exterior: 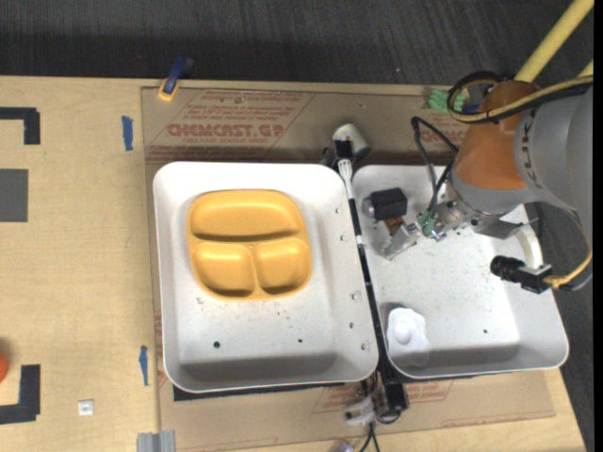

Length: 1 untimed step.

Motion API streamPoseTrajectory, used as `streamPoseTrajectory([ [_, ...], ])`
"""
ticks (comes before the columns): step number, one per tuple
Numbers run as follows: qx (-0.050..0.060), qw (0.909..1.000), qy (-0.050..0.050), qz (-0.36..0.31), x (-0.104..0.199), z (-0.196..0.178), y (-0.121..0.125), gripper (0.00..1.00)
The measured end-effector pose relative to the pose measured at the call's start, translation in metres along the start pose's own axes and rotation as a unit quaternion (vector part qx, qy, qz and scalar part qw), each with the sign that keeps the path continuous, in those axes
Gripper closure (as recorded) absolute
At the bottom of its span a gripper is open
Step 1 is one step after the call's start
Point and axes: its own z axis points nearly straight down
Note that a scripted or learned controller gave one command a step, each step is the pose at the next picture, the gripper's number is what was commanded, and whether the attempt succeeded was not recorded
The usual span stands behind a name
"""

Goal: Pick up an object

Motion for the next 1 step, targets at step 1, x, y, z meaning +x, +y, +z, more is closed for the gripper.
streamPoseTrajectory([
  [1, -0.001, 0.9749, 0.0, -0.223, -0.0143, 0.0036, 0.0208, 0.0],
])
